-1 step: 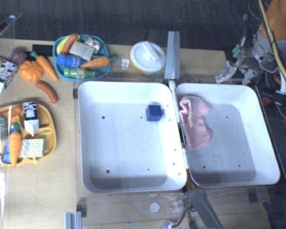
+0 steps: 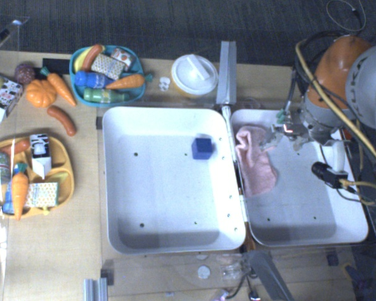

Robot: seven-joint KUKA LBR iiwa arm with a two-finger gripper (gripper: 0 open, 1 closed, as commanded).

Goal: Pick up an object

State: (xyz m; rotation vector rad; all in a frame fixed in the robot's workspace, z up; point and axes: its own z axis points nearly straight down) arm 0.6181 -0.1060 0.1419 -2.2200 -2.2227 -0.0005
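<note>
A small blue cube [image 2: 202, 148] lies in the left white bin [image 2: 144, 231], toward its upper right. A crumpled pink cloth [image 2: 255, 163] lies along the left side of the right white bin [image 2: 307, 227]. My gripper [image 2: 283, 143] hangs over the upper part of the right bin, just right of the cloth's top end. Its fingers stand apart, open, with nothing between them. One fingertip [image 2: 269, 142] is close to the cloth's edge. The grey arm with its orange band [image 2: 338, 64] reaches in from the right.
A white lidded bowl [image 2: 195, 74] stands behind the bins. On the bench at left sit a blue bowl of toy food [image 2: 108, 75], a yellow plate of toys [image 2: 30, 177], and loose toy vegetables [image 2: 50, 96]. Cables [image 2: 348, 184] hang over the right bin's right edge.
</note>
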